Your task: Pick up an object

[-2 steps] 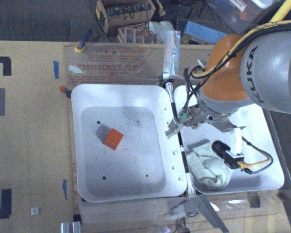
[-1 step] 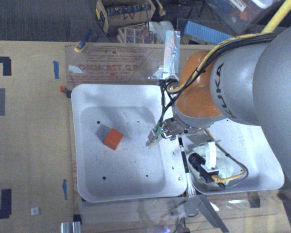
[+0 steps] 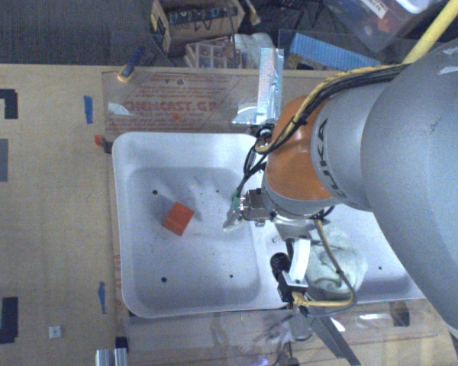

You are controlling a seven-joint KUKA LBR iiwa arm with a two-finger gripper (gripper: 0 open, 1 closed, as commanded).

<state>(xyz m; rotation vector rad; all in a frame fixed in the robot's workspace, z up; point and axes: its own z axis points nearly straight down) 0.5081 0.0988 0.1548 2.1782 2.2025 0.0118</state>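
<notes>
The grey arm (image 3: pixel 397 143) fills the bench's right side, its orange band (image 3: pixel 298 158) above the seam between the two white bins (image 3: pixel 137 280). Whether the gripper (image 3: pixel 233 218) is wide or narrow I cannot tell. It hangs near the left bin's right edge. The orange block (image 3: pixel 179 219) lies apart, toward that bin's left middle. A descent here would likely miss it. A crumpled pale cloth (image 3: pixel 337 264) sits in the right bin. The bench is tan wood; boxes clutter the floor beyond.

Bulky grey arm (image 3: pixel 412 143) with orange wrist band (image 3: pixel 294 158), yellow and black cables (image 3: pixel 343 78), perhaps dark lettering.
</notes>
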